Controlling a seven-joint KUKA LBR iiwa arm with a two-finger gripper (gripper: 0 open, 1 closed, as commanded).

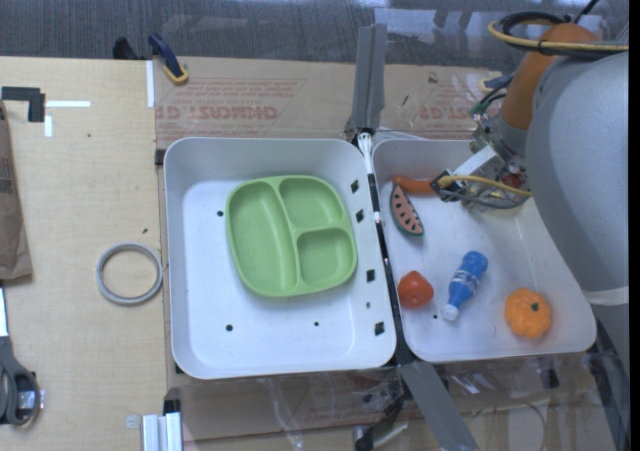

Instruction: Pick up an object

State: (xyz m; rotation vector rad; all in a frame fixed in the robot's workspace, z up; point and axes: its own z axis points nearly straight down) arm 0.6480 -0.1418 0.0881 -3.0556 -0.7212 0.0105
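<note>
Looming at the right edge, our grey arm [590, 169] is reaching into the right bin [560, 344], and we are looking past its bulk at the claw [480, 189], which is hanging low over the bin's far end among yellow and black cabling. We cannot tell how the claw is set: the wiring and the wrist are hiding that part.

We are judging the pick as not yet made. Nothing is showing between the claw's tips, and every object is lying on the bin floor. Just beside the claw, toward the bins' shared wall, the orange carrot [412, 185] is lying, and the melon slice [405, 211] is sitting a little nearer us from it. Farther from the claw, toward the near rim, the bottle [462, 284] is lying tilted, the tomato [415, 289] is resting beside it, and the pumpkin [528, 314] is sitting close under the arm.

Well apart from the claw, beyond the dividing wall, the green tray [292, 234] is lying in the left bin [200, 329].

We are reading the carrot as the likeliest target, being closest. Closing on something and lifting it clear of the bin are both still ahead of us.
</note>
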